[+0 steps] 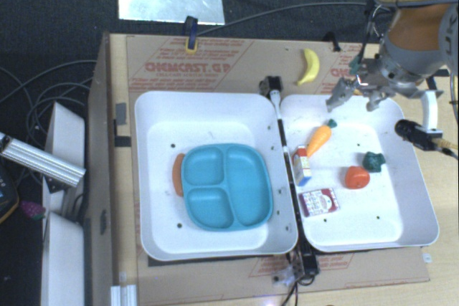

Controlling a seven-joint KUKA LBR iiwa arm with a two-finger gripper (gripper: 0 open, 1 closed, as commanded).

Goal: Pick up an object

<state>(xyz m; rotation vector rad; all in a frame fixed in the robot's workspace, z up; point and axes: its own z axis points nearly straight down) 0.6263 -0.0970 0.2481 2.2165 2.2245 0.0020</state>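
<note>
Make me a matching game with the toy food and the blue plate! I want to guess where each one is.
Things:
1. banana
2. carrot
3. blue divided plate
4. tomato

Places:
A. in the left bin
B. on the cardboard behind the bins
C. right bin, next to the dark green toy
D. right bin, nearest the gripper

Pairs: 1-B, 2-D, 3-A, 4-C
</note>
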